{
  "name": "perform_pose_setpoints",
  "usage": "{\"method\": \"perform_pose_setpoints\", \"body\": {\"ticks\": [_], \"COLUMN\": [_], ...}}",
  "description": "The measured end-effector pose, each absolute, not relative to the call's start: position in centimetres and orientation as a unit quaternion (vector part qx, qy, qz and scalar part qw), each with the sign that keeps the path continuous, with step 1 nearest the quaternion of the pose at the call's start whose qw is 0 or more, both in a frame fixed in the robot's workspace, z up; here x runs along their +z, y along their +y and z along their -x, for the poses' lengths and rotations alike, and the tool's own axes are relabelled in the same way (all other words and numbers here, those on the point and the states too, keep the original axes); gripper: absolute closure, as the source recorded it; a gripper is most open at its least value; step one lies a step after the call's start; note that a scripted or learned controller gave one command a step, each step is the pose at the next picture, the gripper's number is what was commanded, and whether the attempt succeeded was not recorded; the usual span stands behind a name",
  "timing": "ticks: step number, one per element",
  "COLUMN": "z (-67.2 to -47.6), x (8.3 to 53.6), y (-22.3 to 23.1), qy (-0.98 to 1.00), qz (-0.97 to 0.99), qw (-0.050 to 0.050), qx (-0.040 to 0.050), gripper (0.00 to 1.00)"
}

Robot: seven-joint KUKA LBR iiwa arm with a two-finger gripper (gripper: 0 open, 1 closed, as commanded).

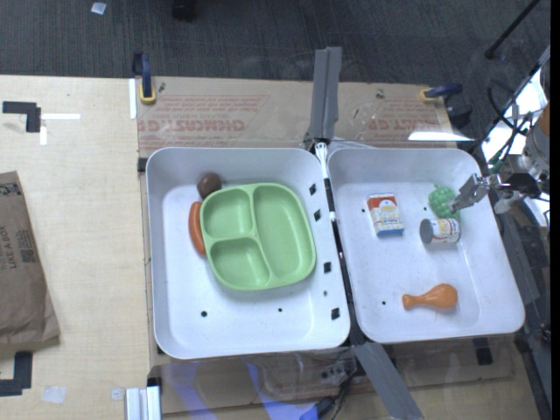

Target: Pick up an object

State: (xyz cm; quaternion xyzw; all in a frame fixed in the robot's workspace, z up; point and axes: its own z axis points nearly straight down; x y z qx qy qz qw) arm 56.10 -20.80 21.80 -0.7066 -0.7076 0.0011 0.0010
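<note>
The jaws sit low at the right bin's far right side, entering from the right edge. Whether they stand apart or together I cannot tell; the tips are too small and blurred. They reach the edge of one green object, a rounded, leafy-looking lump, but it is not seen between them.

Just below the jaws lies one small can on its side, its long axis running left to right. Further left of the jaws sits one small white-and-red box, its long axis running front to back. Well below the jaws lies one orange drumstick-shaped toy, long axis left to right, narrow end pointing left.

Far to the left of the jaws, the left bin holds one green divided plate with three compartments. Tucked against the plate's left rim are one brown round object and one orange elongated object, the latter lying front to back.

Both bins rest on the counter.
</note>
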Motion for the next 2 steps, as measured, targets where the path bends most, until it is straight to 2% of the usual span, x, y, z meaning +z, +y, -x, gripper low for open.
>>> {"method": "perform_pose_setpoints", "body": {"ticks": [1,2], "z": [-56.9,-61.5], "x": [12.2,9.4], "y": [-22.0,-21.4], "qy": [-0.733,-0.724], "qz": [0.681,0.689], "qw": [-0.006,0.0], "qx": [-0.0044,-0.0045], "gripper": [0.0,0.0]}}
